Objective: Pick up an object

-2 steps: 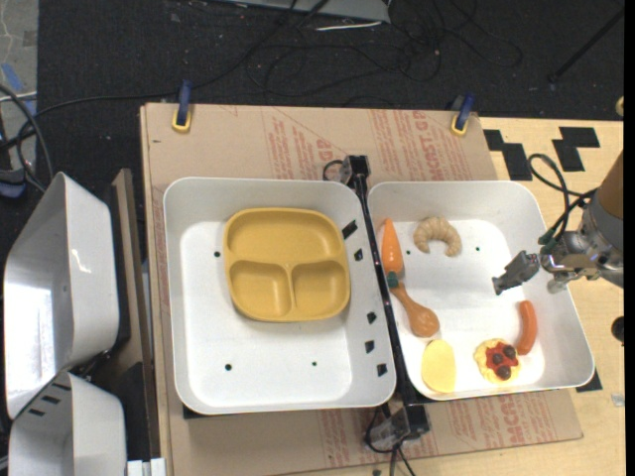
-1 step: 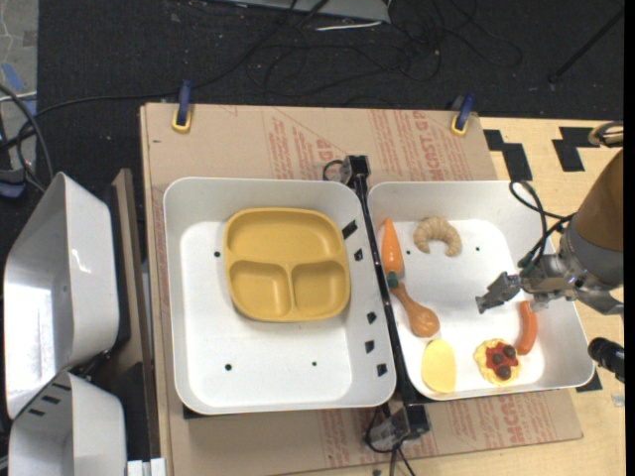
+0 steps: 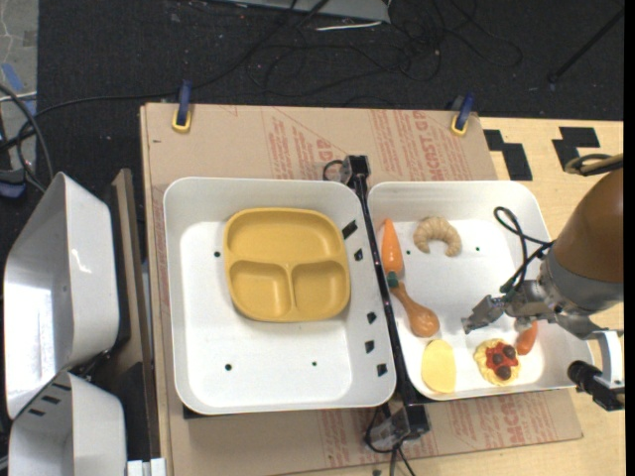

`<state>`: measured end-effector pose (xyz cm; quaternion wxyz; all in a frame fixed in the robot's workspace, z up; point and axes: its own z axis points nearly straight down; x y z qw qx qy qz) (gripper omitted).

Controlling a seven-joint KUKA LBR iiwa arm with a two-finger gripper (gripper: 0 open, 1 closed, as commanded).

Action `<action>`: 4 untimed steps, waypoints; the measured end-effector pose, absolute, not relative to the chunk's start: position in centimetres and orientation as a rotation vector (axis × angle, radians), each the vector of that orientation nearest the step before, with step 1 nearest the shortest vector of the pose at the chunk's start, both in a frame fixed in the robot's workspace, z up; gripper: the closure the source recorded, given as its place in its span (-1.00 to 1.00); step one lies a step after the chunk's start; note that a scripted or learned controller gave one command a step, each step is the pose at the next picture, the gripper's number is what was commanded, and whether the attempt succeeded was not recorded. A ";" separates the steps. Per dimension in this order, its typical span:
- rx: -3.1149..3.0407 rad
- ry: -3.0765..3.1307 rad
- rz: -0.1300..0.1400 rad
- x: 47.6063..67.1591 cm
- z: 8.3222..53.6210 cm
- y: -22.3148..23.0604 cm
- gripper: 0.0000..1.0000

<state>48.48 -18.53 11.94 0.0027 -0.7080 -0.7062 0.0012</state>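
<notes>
The small pizza toy [image 3: 498, 359], topped with red and dark pieces, is seen in the near right corner of the right bin [image 3: 466, 198], just below the tool [image 3: 493, 310]. The tool is held low over the right bin, with its grey metal tip pointing left toward the middle of the bin floor. Whether it is open or closed cannot be told from this angle, and nothing is seen held by it. A small red piece [image 3: 526, 337] is seen just beside the tool, at the upper right of the pizza toy, too small to be named. The grey arm [image 3: 580, 288] with its orange band [image 3: 600, 228] is seen reaching in from the right over the bin's edge, and a black cable [image 3: 515, 231] is looped from it across the bin.

To the left of the pizza toy, a pale yellow oval piece [image 3: 440, 366] is laid on the bin floor. Further left, a wooden spoon [image 3: 415, 308] is laid at a slant, with an orange carrot [image 3: 392, 247] at its upper end, near the divide between the bins. A croissant [image 3: 438, 234] is placed toward the far side of the right bin, well apart from the tool.

In the left bin [image 3: 198, 365], a yellow divided plate [image 3: 288, 264] with three compartments is set flat. Both bins are carried on a cardboard sheet [image 3: 288, 137] on the counter, held at its far edge by two clamps [image 3: 182, 113].
</notes>
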 end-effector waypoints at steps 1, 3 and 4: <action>-2.224 -2.219 0.000 48.7 13.2 -18.6 1.00; -2.221 -2.229 -0.003 49.2 23.8 -18.5 1.00; -2.212 -2.229 -0.001 50.0 23.2 -13.3 1.00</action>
